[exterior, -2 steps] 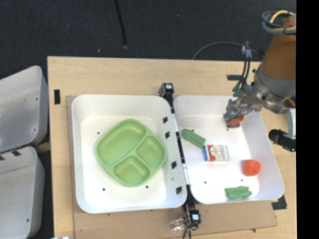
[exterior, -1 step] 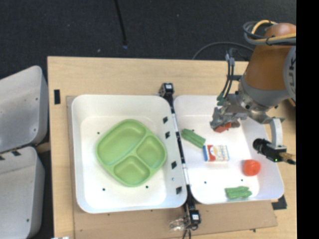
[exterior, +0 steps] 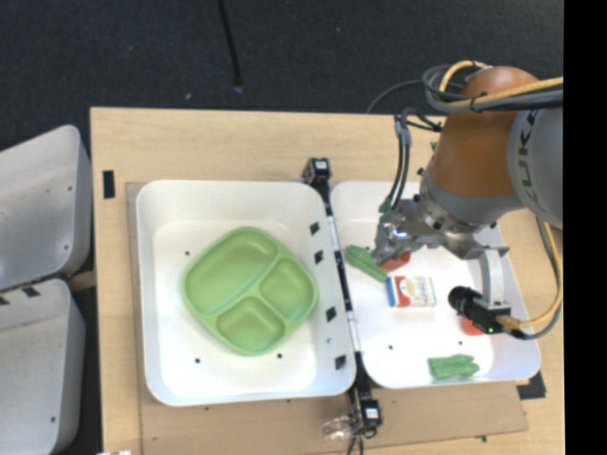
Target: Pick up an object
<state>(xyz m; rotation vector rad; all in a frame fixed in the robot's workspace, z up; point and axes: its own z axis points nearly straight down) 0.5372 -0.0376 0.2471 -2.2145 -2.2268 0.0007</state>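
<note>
Robotics lab: wooden bench (exterior: 228, 126) on dark carpet, two white bins (exterior: 152, 368) clipped together on it, cabled grey-orange arm (exterior: 479, 150) over the right bin, camera mounted overhead.

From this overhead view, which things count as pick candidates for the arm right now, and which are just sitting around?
In play, right bin:
- tool, low over the bin's left part
- green strip beside it
- small white card with red and blue print
- green piece near the front edge
- orange item, partly hidden

Lying about:
- green divided tray in the left bin
</note>
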